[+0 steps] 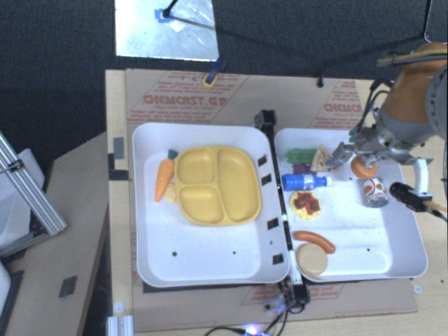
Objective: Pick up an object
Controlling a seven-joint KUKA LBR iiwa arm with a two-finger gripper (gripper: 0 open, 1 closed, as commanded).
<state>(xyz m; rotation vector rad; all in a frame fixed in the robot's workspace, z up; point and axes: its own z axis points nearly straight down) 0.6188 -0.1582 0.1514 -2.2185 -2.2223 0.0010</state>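
My gripper (341,154) hangs over the back of the right bin (402,257), reaching in from the right. Its tip is just right of a tan wedge-shaped toy slice (319,158). An orange round toy (364,168) lies right under the wrist, partly covered by it. A blue bottle (305,182) lies on its side a little in front of the tip. Nothing is seen held in the gripper.
The right bin also holds a green toy (301,155), a red-and-yellow pizza piece (306,204), a sausage (314,240), a tan round bun (312,259) and a small can (374,192). In the left bin (150,257) lie a yellow divided plate (213,185) and a carrot (163,178).
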